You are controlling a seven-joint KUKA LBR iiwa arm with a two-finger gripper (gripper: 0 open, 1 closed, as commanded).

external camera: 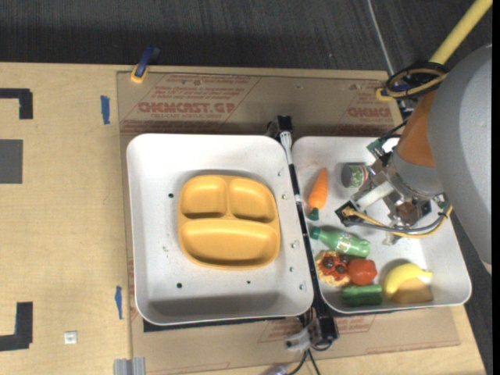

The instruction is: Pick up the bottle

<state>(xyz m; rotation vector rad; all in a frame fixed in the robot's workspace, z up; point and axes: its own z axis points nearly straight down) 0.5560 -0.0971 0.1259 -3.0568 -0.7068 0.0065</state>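
The green bottle (341,241) lies in the right bin (453,268), between a carrot (317,189) and a tomato (361,271). The tool (383,209) hovers just right of it; its grip state cannot be told.

My arm (469,139) enters from the frame's right edge, end effector (391,209) hanging low at right-centre.

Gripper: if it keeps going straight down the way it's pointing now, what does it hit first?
Probably bare floor of the right bin. The gripper hangs right of the green bottle, above the banana, apparently over neither. Depth is unclear from this slanted view, so the bottle could get clipped.
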